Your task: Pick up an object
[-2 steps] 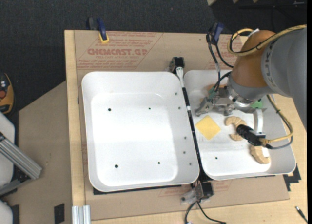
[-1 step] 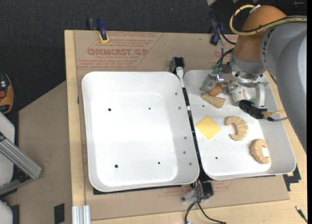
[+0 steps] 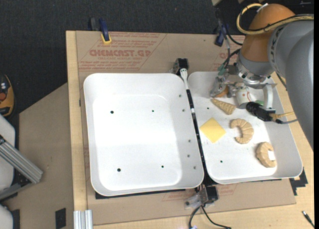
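**Gripper low over far corner of right bin, four food pieces nearby**

Arm (image 3: 284,38): grey, orange band above the wrist, enters from the right and bends down into the right bin (image 3: 284,168). Gripper (image 3: 223,87) sits at the bin's far-left corner, close to the divider between the two bins. Cannot tell from this view whether it is open, closed or holding anything; the wrist and cabling hide the tip.

Left bin (image 3: 99,138): lies beyond the divider, on the side of the gripper away from the arm.

Objects, all in the right bin, largest first:

1. Yellow square slab (image 3: 213,130): flat, pale yellow, turned corner-on. Lies nearer the camera than the gripper, close to the divider, apart from the gripper.
2. Croissant (image 3: 243,130): tan, curved crescent. Nearer the camera than the gripper and toward the arm side, just beside the yellow slab without touching it.
3. Bread piece (image 3: 265,154): tan with a paler face, rounded. Farthest from the gripper, near the bin's near-right part.
4. Cone-shaped piece (image 3: 224,106): tan, tapered, lying on its side. Closest to the gripper, just beneath it toward the camera; contact cannot be judged.
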`<state>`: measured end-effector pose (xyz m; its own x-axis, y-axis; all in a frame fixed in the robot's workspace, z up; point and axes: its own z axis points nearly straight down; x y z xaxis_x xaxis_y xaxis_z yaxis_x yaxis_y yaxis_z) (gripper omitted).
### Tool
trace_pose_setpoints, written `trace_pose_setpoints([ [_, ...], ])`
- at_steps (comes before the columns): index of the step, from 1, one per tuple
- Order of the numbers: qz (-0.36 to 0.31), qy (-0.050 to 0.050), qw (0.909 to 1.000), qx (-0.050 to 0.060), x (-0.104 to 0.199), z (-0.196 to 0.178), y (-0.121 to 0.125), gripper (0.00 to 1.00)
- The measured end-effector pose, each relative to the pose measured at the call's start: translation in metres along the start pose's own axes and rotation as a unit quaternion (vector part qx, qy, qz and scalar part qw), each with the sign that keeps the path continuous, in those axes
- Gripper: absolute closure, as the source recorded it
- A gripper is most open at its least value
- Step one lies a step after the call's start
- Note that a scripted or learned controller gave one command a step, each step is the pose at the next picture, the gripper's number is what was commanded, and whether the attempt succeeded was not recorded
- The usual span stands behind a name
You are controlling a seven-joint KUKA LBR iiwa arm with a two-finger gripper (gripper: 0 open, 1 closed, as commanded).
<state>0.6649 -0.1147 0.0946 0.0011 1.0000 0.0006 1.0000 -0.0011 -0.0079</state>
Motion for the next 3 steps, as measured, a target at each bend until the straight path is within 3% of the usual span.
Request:
trace_pose_setpoints([
  [1, -0.004, 0.002, 1.0, -0.005, 0.069, -0.096, -0.06, 1.0],
  [2, 0.002, 0.0, 1.0, -0.001, 0.015, -0.065, -0.091, 1.0],
  [3, 0.001, 0.001, 1.0, 0.001, 0.011, -0.033, -0.154, 1.0],
])
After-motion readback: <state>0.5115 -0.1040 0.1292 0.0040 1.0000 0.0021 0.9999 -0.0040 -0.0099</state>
